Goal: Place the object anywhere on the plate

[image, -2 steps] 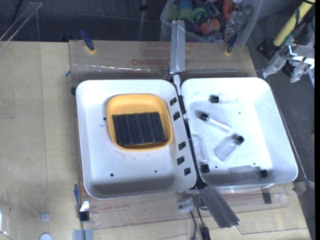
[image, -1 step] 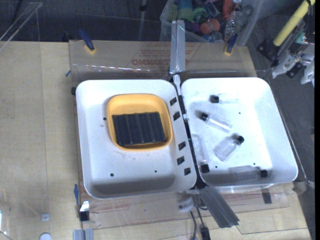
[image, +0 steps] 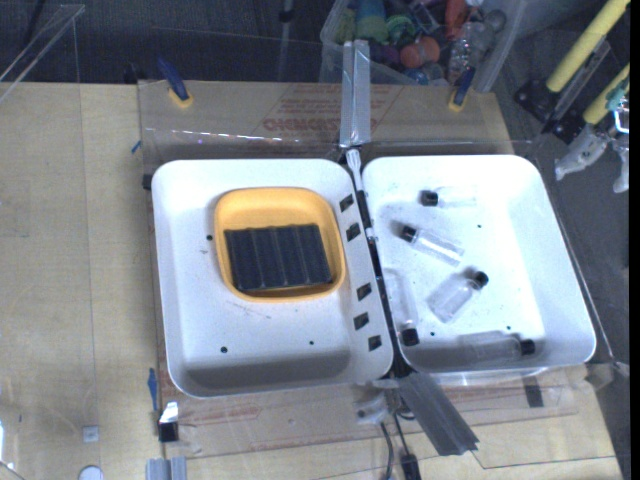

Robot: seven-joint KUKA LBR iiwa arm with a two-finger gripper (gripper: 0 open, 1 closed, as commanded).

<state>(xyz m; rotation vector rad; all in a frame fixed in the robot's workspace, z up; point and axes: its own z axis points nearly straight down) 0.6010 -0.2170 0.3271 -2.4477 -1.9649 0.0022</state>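
A yellow plate [image: 232,218] with rounded corners lies in the left bin [image: 185,318]. A dark, ridged rectangular object [image: 278,258] rests flat on it and covers most of its middle. Pale grey parts of my gripper [image: 598,146] stand at the view's right edge, above and outside the far right corner of the right bin [image: 560,268]. It is well away from the plate and from everything in the bins.
Several clear vials with black caps lie in the right bin: one at the back [image: 432,198], one in the middle [image: 425,240], a wider bottle [image: 458,293], one along the front wall [image: 500,346]. A box of coloured toys [image: 420,13] stands behind the bins.
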